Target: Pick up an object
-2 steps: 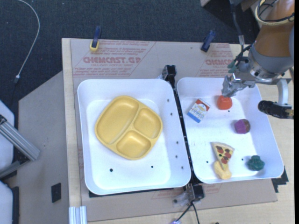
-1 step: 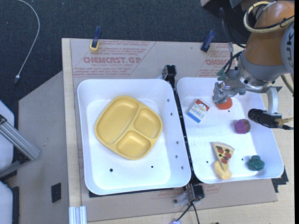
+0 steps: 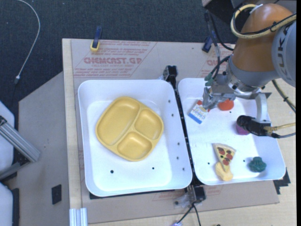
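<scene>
The small blue-and-white packet (image 3: 198, 114) is taken as the likeliest object for the pick, since it lies closest to the gripper (image 3: 210, 102).

Camera view: the packet is seen flat on the floor of the right-hand bin (image 3: 207, 149), near that bin's left wall and toward its far end. It lies just below and to the left of the gripper, close beside it or possibly touched by it; contact cannot be confirmed. Its long axis runs on a slant, from upper left to lower right. How wide the gripper stands cannot be told, as the wrist and cabling cover it from above, and nothing is seen held.

Relative to the packet, an orange-red object (image 3: 226, 104) is found just to the right, partly hidden under the arm (image 3: 258, 36). A purple object (image 3: 242, 126) lies further right, a toy pizza slice (image 3: 224, 160) well below toward the near edge, and a dark green object (image 3: 257, 164) at the lower right.

The bin floor is judged smooth, hard and white; a thin, flat packet on it may slide rather than lift. Room around the packet is judged fair on its near side and tight toward the left wall.

The left-hand bin (image 3: 94, 140) bears a yellow divided plate (image 3: 130, 128), well apart from the packet.
</scene>
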Robot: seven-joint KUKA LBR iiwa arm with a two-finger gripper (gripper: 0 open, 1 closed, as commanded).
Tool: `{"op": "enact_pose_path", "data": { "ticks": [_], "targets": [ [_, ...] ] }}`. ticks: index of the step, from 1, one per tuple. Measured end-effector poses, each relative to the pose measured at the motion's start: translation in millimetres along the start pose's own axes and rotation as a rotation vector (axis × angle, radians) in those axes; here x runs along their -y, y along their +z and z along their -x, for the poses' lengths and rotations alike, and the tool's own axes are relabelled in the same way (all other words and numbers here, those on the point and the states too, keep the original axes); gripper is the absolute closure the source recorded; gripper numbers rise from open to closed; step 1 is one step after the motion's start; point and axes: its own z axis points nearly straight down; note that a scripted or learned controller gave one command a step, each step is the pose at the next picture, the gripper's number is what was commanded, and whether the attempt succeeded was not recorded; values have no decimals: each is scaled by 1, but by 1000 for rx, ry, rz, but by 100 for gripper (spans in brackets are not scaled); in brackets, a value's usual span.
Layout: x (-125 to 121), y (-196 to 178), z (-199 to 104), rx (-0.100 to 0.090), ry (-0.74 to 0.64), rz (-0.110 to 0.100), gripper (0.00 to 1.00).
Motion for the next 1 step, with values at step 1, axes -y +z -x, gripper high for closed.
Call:
{"op": "enact_pose_path", "data": {
  "ticks": [1],
  "targets": [
    [23,-7,-45,1,0,-1,100]
  ]
}}
